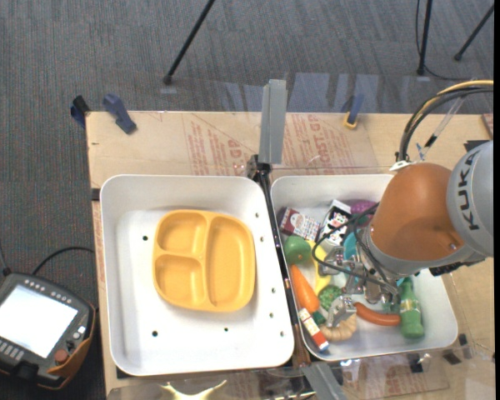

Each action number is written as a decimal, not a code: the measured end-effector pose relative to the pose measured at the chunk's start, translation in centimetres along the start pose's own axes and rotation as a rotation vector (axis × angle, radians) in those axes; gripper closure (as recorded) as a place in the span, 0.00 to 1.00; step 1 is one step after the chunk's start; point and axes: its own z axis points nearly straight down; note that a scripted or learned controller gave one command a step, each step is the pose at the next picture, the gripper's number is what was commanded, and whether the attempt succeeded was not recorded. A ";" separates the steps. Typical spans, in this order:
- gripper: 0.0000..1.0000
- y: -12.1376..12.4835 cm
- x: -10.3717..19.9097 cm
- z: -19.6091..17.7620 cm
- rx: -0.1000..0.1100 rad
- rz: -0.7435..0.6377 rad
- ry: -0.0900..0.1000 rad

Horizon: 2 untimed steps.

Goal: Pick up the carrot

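Note:
An orange carrot point(304, 288) lies at a slant near the left wall of the right bin point(447, 323), with a green lime-like item point(297, 249) just above it. My gripper point(347, 300) hangs low over the clutter in the middle of that bin, about a hand's width right of the carrot. The orange wrist band and grey arm point(417, 215) cover the bin's upper right part. No part of the carrot sits between the fingers.
The left bin point(125, 215) holds a yellow divided plate point(205, 259). Around the gripper lie a red sausage-like piece point(378, 314), a green bottle point(411, 311), a tan peanut-shaped item point(340, 332), a dark snack packet point(298, 222) and a white carton point(340, 218).

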 end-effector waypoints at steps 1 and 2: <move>0.00 0.5 2.9 0.3 -0.001 0.313 -0.002; 0.00 0.9 2.8 0.2 -0.003 0.145 -0.006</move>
